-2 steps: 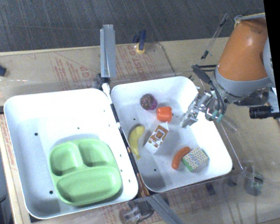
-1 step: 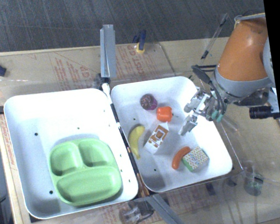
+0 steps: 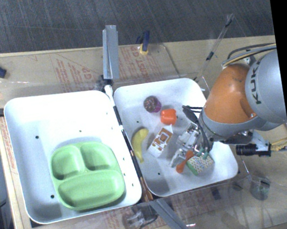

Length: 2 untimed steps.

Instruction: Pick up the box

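A: What's in the left bin (image 3: pixel 21 119)?
B: A green tray (image 3: pixel 87 174), near its front edge.
A: And the right bin (image 3: pixel 130 98)?
B: Banana (image 3: pixel 139 142) by the left wall, the box (image 3: pixel 161 140) mid-bin just beside it. The gripper (image 3: pixel 189 147) is right of the box; whether it's apart or together, I can't tell.

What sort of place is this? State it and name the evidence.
Probably a robotics lab picking bench: a KUKA arm reaches over two white bins, a green divided tray lies in one, and a box among toy food in the other.
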Each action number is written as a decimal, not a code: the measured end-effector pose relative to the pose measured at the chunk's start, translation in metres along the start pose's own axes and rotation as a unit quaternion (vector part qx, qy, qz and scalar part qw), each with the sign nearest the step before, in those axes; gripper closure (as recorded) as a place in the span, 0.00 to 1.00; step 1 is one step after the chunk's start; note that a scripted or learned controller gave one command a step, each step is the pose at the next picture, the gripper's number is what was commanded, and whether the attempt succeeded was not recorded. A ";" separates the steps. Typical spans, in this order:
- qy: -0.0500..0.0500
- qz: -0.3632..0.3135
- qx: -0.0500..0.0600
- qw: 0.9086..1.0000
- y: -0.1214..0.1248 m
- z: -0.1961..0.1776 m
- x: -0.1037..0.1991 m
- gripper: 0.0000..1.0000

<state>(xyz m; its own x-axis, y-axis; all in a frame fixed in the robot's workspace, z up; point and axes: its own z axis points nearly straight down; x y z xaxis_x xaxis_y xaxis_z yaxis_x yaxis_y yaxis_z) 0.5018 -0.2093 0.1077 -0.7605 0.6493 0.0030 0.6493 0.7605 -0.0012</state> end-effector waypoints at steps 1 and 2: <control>-0.001 -0.001 0.000 1.000 0.001 -0.010 -0.001 1.00; -0.002 0.067 -0.001 0.998 0.041 -0.103 0.039 1.00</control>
<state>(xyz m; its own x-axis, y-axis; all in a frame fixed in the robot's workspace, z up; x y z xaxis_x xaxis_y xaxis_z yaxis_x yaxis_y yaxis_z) 0.4992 -0.1526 0.2110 -0.6667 0.7453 -0.0008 0.7453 0.6667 0.0005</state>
